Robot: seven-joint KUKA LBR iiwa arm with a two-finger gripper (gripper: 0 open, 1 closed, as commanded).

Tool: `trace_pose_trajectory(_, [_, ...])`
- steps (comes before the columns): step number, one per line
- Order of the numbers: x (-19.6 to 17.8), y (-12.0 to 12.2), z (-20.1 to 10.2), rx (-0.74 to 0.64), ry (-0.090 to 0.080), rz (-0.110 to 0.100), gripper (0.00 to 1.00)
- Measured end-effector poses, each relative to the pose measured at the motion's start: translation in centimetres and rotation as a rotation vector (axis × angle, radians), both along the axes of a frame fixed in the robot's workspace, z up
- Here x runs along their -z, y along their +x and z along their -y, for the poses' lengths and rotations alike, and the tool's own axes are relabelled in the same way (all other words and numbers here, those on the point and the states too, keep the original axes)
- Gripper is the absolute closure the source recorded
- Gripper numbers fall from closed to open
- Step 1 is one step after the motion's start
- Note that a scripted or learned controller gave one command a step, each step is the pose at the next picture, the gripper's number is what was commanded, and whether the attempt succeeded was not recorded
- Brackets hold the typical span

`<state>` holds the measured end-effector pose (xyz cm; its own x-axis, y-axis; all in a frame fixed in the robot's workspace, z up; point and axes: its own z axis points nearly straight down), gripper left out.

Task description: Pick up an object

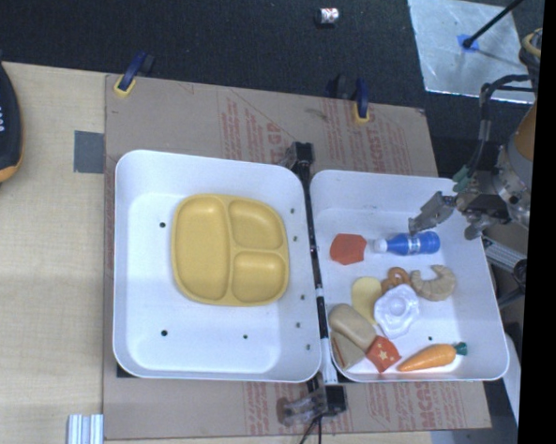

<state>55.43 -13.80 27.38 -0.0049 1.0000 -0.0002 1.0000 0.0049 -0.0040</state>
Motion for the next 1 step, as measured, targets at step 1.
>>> trace_pose_trajectory(1, [10.02, 0.54, -1.82, -0.003, 0.002, -0.009, 0.00])
